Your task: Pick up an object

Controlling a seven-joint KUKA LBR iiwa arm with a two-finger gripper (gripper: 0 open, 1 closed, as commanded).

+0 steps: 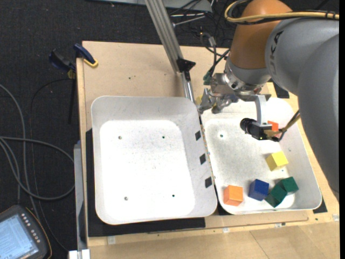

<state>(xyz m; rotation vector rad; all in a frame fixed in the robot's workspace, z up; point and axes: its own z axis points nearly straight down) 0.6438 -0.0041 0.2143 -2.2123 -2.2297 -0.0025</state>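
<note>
Along the near edge of the right bin (237, 161): orange cube (233, 195), blue cube (259, 189) just beside it, then green cube (277, 197) touching the other green cube (289, 184). Farther back, yellow cube (277, 160) by the right edge. My gripper (211, 106) hangs at the far left corner. I can't tell how open it is or whether it holds anything.

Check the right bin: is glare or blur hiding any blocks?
Camera view: glare washes out the right bin's far right corner; the yellow block, blue block and orange block look sharp and evenly lit, with soft shadows.
</note>
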